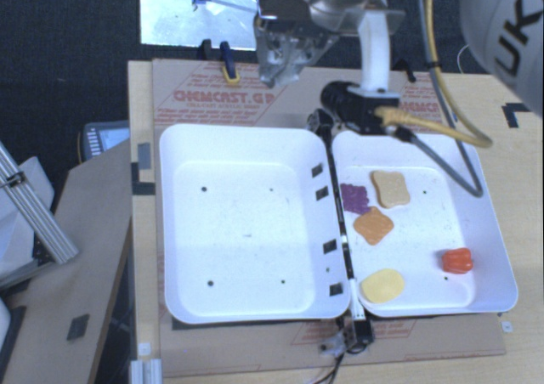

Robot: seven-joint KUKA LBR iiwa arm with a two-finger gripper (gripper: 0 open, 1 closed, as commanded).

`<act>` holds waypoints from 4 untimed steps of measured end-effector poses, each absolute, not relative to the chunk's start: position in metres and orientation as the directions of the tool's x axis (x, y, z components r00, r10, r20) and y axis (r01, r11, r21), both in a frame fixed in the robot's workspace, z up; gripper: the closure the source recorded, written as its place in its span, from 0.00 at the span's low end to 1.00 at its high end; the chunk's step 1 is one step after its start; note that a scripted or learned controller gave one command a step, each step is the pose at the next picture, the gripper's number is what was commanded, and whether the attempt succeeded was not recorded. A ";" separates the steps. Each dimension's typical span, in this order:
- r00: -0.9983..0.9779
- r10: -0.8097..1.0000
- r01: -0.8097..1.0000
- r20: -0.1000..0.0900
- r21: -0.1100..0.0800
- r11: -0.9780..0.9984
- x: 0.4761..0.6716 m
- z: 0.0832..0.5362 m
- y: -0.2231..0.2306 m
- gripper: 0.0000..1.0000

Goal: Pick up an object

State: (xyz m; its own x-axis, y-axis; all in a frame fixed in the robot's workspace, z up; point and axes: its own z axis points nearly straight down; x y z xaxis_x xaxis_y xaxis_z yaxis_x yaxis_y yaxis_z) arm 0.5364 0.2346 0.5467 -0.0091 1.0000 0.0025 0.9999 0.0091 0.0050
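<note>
The right bin holds several small things: a purple piece by its left wall, a tan toast-shaped slice, an orange piece, a yellow round piece near the front, and a red piece at the right. My gripper hangs high above the bench, over the back edge of the left bin. Nothing shows between its fingertips, and it is far from all the objects.
The left bin sits beside the right one, sharing a middle wall with black clips. A yellow cable and a grey hose cross the right bin's back corner. Cardboard lies under both bins. A metal rail leans at the far left.
</note>
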 end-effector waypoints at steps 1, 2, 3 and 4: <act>-0.013 1.000 1.000 0.004 0.007 0.013 0.536 0.558 0.235 1.00; -0.013 1.000 1.000 0.003 0.006 0.013 0.536 0.557 0.235 0.00; -0.016 1.000 1.000 0.005 0.009 0.016 0.536 0.569 0.236 1.00; 0.000 1.000 1.000 -0.006 -0.013 0.000 0.546 0.312 0.234 1.00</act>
State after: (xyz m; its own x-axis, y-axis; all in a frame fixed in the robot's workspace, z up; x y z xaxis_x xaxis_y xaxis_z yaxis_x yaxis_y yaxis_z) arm 0.5463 0.2336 0.3119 -0.0002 1.0000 -0.0057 0.9999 0.0001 -0.0131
